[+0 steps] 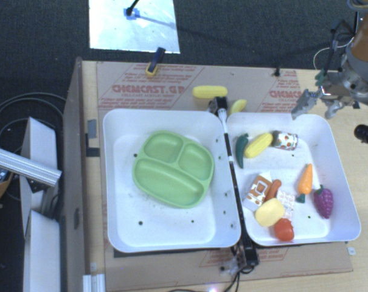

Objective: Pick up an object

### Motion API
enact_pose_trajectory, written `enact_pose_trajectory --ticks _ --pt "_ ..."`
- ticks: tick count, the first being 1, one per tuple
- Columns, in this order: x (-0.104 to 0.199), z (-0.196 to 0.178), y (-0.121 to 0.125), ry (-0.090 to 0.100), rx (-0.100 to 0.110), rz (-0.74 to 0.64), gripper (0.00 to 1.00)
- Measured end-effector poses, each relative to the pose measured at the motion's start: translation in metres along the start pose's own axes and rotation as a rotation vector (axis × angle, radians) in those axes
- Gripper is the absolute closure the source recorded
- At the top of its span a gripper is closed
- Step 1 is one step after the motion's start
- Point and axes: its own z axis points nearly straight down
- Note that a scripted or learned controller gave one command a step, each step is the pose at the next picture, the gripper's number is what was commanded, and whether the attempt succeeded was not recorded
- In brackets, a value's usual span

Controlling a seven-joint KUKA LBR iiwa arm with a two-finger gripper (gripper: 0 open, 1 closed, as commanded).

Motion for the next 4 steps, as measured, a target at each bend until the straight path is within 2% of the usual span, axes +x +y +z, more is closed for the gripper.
enact_pose_trajectory --ticks 1,2,3,4 --pt "0.023 0.088 -0.008 0.003 0.007 -0.003 0.00" --pt "0.060 0.152 -0.016 0.004 0.007 -0.004 0.00" --pt "0.050 0.202 0.018 -0.001 0.003 -0.003 0.00" --pt "0.051 0.189 0.019 0.000 -0.001 -0.002 1.00"
